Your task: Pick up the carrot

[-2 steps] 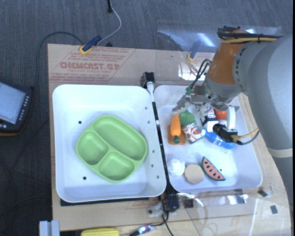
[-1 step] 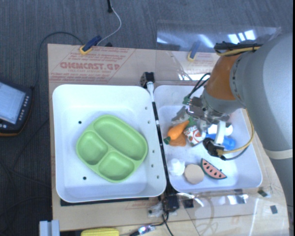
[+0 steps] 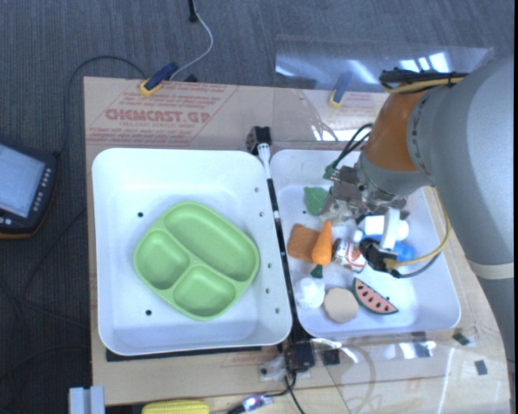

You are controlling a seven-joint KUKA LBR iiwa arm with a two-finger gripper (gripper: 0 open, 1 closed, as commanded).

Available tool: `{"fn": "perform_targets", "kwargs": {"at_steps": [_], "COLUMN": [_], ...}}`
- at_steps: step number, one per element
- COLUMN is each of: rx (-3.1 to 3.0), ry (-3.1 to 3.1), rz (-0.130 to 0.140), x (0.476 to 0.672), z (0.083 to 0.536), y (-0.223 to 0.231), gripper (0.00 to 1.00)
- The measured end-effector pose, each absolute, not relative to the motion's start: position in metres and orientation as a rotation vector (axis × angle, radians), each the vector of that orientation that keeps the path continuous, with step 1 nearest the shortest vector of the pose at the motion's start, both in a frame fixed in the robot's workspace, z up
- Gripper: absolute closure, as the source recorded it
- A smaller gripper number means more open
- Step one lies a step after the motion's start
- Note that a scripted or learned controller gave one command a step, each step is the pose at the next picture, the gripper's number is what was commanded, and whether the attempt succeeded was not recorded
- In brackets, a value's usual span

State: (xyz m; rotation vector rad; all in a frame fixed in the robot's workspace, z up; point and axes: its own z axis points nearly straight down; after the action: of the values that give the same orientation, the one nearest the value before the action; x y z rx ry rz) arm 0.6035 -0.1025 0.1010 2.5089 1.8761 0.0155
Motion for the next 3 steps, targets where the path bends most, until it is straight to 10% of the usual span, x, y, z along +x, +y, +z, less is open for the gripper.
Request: {"fn": "perform_targets", "kwargs": {"at_steps": [1, 2, 3], "rx": [2.866, 2.868, 2.916], "ry": [1.287, 1.281, 1.171], "rz": [-0.001, -0.010, -0.013], "x": [0.597, 0.595, 0.555], "z": [0.185, 0.183, 0.182], "y": [-0.035, -0.038, -0.018], "gripper": [1.00, 0.00, 0.00]}}
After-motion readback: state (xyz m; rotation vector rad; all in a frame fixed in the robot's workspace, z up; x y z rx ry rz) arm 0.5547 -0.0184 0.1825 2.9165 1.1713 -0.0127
